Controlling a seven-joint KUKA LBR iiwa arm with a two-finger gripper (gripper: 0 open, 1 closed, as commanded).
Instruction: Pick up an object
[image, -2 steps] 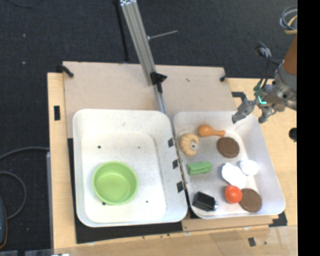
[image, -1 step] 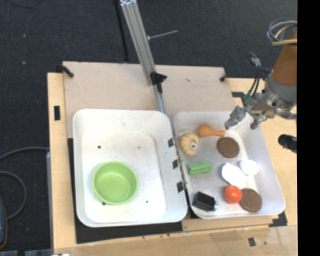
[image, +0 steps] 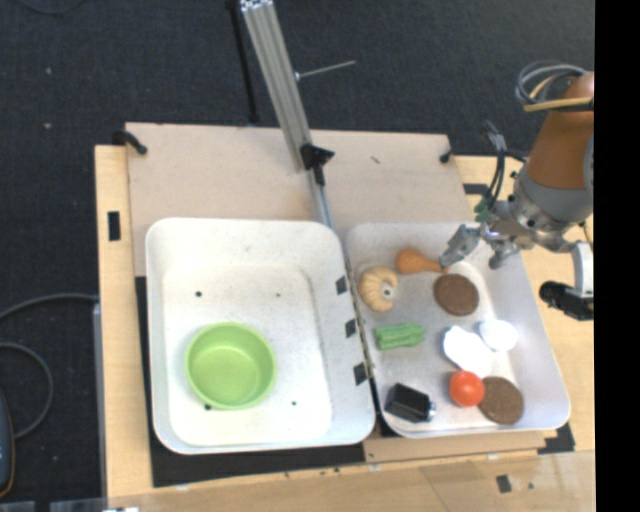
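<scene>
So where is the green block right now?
In the camera view, the green block lies in the right bin, near its left wall, below the tan shell-like object and above the black object.

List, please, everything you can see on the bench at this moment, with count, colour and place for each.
bins: 2, white, side by side on the bench
bowl: 1, light green, left bin, near front corner
shell-like object: 1, beige, right bin, by its left wall
pear-shaped object: 1, orange-tan, right bin, back part
brown discs: 2, brown, right bin, one mid-back, one at the front right
green block: 1, green, right bin, left middle
white pieces: 2, white, right bin, right middle
ball: 1, red-orange, right bin, front
black object: 1, black, right bin, front left corner
pole: 1, grey metal, behind the bins
arm: 1, grey and orange, right side
claw: 1, grey, over the right bin's back edge
</scene>
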